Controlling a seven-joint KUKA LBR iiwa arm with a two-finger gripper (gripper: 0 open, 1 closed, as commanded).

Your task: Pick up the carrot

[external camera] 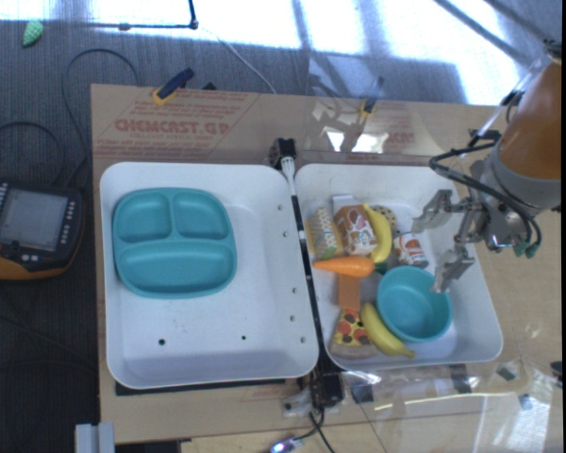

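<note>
We see the smooth, tapered orange carrot (pixel 344 265) lying flat in the shallow white plastic right bin (pixel 481 343), stem end toward the divider, just left of the round glossy teal bowl (pixel 413 303). Above the carrot stand printed cartons and a curved yellow banana (pixel 381 233); below it lie a pizza-slice toy and a second yellow banana (pixel 385 331), crowding it on most sides. The grey metal two-finger gripper (pixel 446 237) hovers over the bowl's upper right rim, its fingers spread and pinching nothing, well apart from the carrot. Far left of the bowl, a matte teal sectioned tray (pixel 174 241) rests in the left bin.
</note>
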